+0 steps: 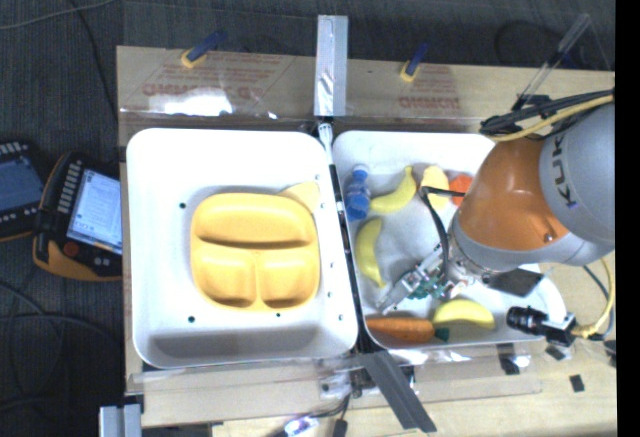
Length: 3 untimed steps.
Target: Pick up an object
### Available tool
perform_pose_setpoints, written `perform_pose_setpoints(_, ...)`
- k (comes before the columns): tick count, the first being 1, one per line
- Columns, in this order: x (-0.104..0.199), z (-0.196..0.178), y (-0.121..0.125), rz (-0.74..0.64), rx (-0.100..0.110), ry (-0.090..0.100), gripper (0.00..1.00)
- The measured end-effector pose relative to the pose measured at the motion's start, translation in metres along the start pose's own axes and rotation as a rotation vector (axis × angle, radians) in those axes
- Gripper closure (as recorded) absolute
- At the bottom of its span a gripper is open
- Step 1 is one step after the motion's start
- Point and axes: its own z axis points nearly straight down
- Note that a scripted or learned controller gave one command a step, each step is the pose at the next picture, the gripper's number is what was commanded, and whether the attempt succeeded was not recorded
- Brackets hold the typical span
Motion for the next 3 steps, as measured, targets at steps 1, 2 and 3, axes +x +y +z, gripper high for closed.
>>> perform_pose_setpoints(1, 0.000, -0.008, 0.002, -0.001, -0.002, 0.004, 1.00)
perform_pose_setpoints(2, 0.019, -0.133, 0.058, 0.150, 0.003, -0.003, 1.00)
perform_pose_setpoints(3, 0.014, -0.119, 0.074, 0.415, 0.006, -0.002, 1.00)
